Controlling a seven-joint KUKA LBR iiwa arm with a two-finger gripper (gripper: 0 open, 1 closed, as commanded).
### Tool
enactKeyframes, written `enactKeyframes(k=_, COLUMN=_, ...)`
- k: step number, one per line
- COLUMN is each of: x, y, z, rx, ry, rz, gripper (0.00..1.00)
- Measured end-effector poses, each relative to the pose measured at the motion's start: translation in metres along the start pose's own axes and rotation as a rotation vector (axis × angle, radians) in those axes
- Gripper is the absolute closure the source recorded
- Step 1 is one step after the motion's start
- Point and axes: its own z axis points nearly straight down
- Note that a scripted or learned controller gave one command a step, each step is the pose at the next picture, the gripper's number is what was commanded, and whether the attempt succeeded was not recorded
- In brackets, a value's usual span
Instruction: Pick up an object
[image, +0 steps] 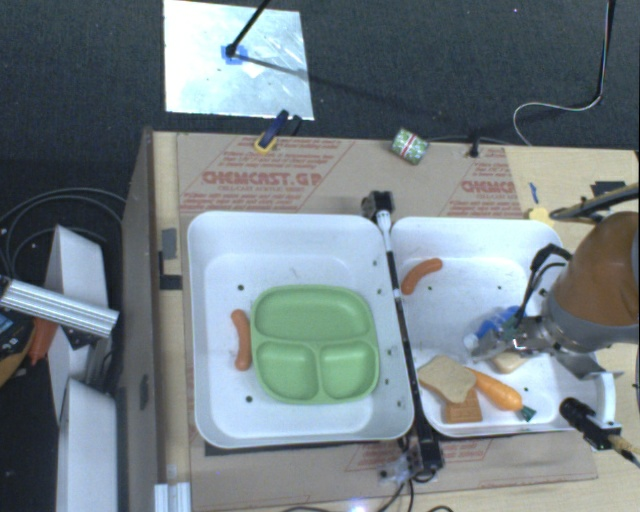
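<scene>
I saw the two-finger gripper (490, 343) low beside the orange plastic carrot (497, 389); I couldn't tell its state, nothing lifted yet.

Left bin (205, 300) holds a divided plate (315, 342) in the middle, with a sausage (241, 340) just left of it. In the right bin (470, 235), another sausage (421, 274) lies toward the back-left; bread slice (446, 378), cracker (462, 409) and carrot (497, 390) cluster at the front.
</scene>
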Motion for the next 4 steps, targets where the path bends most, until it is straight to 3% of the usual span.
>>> enactKeyframes(k=1, x=0.023, y=0.040, z=0.003, rx=-0.003, ry=-0.005, rz=0.002, gripper=0.00)
enactKeyframes(k=2, x=0.025, y=0.042, z=-0.008, rx=-0.007, ry=0.001, rz=-0.002, gripper=1.00)
enactKeyframes(k=3, x=0.042, y=0.082, z=-0.067, rx=0.017, ry=0.007, rz=-0.001, gripper=1.00)
enactKeyframes(k=4, x=0.042, y=0.082, z=-0.066, rx=0.018, ry=0.007, rz=-0.001, gripper=0.00)
